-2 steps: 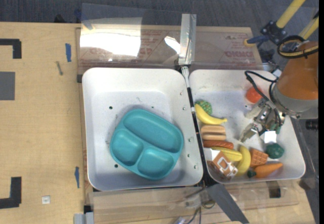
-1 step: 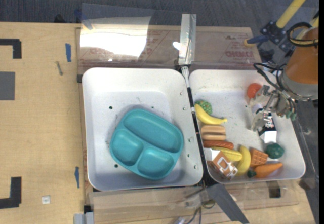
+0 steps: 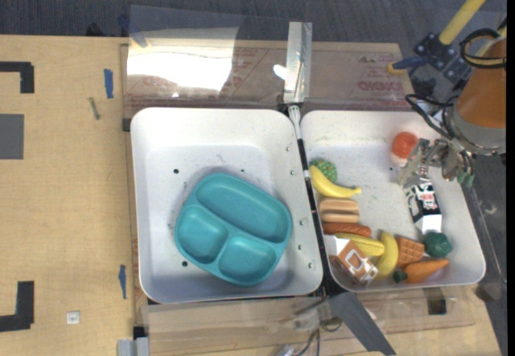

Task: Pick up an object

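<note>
Camera view, looking down at a slant. You have two white bins side by side on the bench: the left bin (image 3: 153,185) and the right bin (image 3: 354,133).

Left bin: a teal tray (image 3: 233,227) with three compartments lies flat, a little toward the near side. Nothing sits in its compartments.

Right bin: the toy food is crowded along the left wall and the near edge.
- A banana (image 3: 331,184) lies by the left wall, with a green piece (image 3: 324,167) touching its far end.
- A hot dog (image 3: 338,208) lies just nearer than the banana.
- A second yellow piece (image 3: 389,253) curves up near the front, beside a waffle-like piece (image 3: 410,250).
- A small box (image 3: 355,262) sits at the front left corner.
- A carrot (image 3: 425,269) lies along the near edge, and a dark green piece (image 3: 438,245) touches it from behind.
- A black-and-white carton (image 3: 426,209) lies alone toward the right wall.
- An orange-red piece (image 3: 404,144) sits in the far part of the bin, apart from the rest.

Arm: you see it come in from the right, with its orange band (image 3: 485,101) over the bin's far right corner. The gripper (image 3: 425,167) hangs low over the right bin, between the orange-red piece and the carton, just beside both. Its metal parts are cluttered against the bin floor, so you cannot tell how wide it is set or whether anything is in it.
</note>
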Tool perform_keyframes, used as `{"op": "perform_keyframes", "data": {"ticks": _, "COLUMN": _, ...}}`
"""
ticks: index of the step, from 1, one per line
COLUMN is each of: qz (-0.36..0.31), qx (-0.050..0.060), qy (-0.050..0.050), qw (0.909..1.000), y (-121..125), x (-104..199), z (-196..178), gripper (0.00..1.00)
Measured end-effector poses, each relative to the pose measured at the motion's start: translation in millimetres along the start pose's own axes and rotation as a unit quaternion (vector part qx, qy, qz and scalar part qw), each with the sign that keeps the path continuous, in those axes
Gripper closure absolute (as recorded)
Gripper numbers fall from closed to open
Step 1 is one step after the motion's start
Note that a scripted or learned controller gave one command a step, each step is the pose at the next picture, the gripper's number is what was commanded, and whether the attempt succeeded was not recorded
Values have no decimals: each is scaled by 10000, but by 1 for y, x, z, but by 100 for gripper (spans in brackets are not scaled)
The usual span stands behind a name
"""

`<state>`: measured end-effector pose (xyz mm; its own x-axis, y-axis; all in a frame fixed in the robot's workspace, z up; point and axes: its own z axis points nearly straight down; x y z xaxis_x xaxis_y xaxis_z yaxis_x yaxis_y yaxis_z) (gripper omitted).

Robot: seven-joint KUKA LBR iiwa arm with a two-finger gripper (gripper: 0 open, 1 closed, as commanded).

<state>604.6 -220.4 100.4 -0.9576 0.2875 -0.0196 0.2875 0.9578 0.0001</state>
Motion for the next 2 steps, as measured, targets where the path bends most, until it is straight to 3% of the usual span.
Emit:
{"op": "perform_keyframes", "data": {"ticks": 1, "qz": -1, "qx": -1, "qy": 10, "qw": 10000, "y": 0, "x": 1, "z": 1, "gripper": 0}}
{"op": "perform_keyframes", "data": {"ticks": 2, "qz": 296, "qx": -18, "qy": 61, "qw": 9995, "y": -11, "x": 42, "z": 11, "gripper": 0}}
